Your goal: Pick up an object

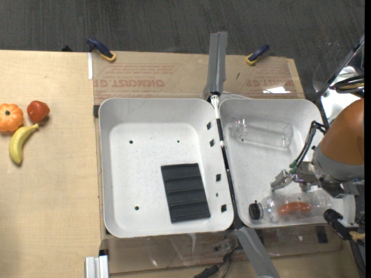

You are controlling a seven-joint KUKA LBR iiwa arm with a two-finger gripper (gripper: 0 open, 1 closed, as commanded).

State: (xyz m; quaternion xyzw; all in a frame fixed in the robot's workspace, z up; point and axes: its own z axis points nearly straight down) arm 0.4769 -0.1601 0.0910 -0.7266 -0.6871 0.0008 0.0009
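- Right bin [272, 106], near its front wall: a clear plastic bottle [287, 208] lies on its side, black cap toward the divider between the bins, orange-red patch showing through its middle.
- Long axis of that bottle runs roughly left to right across the view, parallel to the bin's front edge.
- Jaws of the gripper [285, 179] sit just above and behind the bottle, over its cap-side half. I cannot tell how far apart they stand; the metal tip is small and blurred. Nothing shows between them.
- Key relation: the bottle lies just below the jaws in the view, toward the front wall, close but apparently not touching. Judgement: a short drop forward would bring them over the bottle's body, closing across its long axis.
- Second clear bottle or tube [262, 133] lies farther back in the same bin, well apart from the jaws, also roughly left to right.
- Left bin [110, 155] holds a black ribbed block [185, 192], far from the arm.
- Worktop [46, 213], far left: an orange [10, 118], a red fruit [38, 111] and a banana [19, 143], out of play.
- Risk, as a guess: the bottle is round and smooth, and near the wall; it may roll.
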